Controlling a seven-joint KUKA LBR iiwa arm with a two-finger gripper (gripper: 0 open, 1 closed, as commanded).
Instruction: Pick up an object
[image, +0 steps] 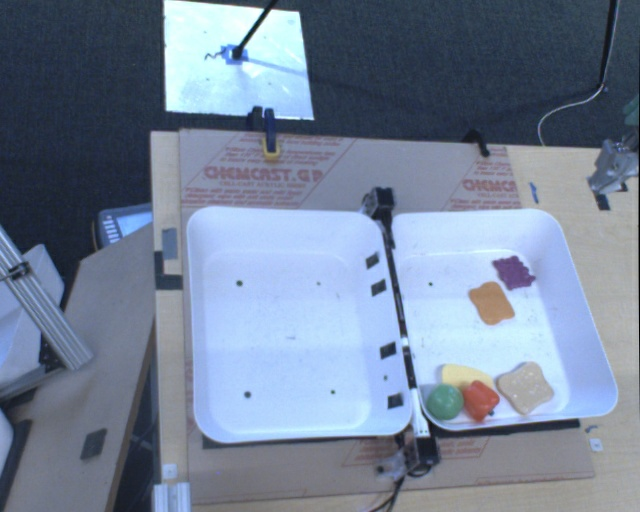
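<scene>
The right bin (560, 250) holds several toy foods. A purple cluster (513, 270) and an orange flat piece (491, 302) lie near its middle right. Along its near edge sit a yellow wedge (465, 375), a green ball (445, 402), a red-orange piece (481, 399) and a tan toast slice (525, 387), packed close together. A grey metal part at the right edge, off the bin's far right corner, looks like my gripper (612, 168). It is well away from every object, above the bench outside the bin.
The left bin (200, 330) stands beside the right one, joined by a black clipped divider (390, 300). Both rest on a cardboard sheet (330, 170) on the wooden bench. A white cable (570, 100) hangs at the upper right.
</scene>
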